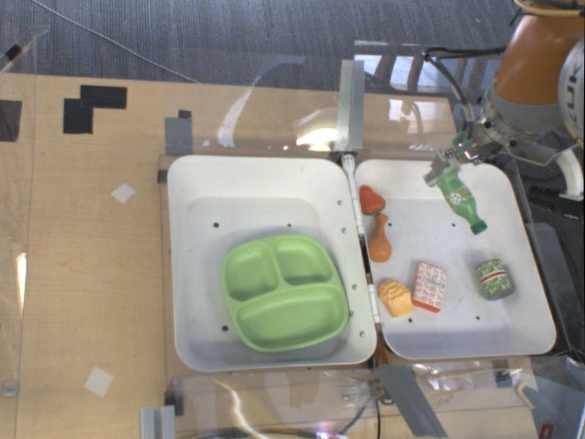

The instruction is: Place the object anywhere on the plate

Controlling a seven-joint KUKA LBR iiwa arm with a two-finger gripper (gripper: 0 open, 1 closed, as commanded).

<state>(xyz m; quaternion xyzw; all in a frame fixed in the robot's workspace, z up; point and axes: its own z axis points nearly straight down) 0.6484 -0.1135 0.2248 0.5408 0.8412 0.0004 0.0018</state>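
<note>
A green divided plate [285,293] lies in the left bin [196,245], toward its front. My gripper [450,165] hangs over the back of the right bin [521,245], shut on the upper end of a green bottle [462,203]. The bottle slants down and to the right from the fingers, with its dark green end lowest. The grey arm with its orange band [537,62] reaches in from the upper right.
The right bin also holds an orange drumstick-shaped toy [377,236] with a red piece [370,198] by the divider, a yellow waffle-like block [395,297], a red and white box [430,286] and a green and red can [494,279]. A metal post [351,99] stands behind the bins.
</note>
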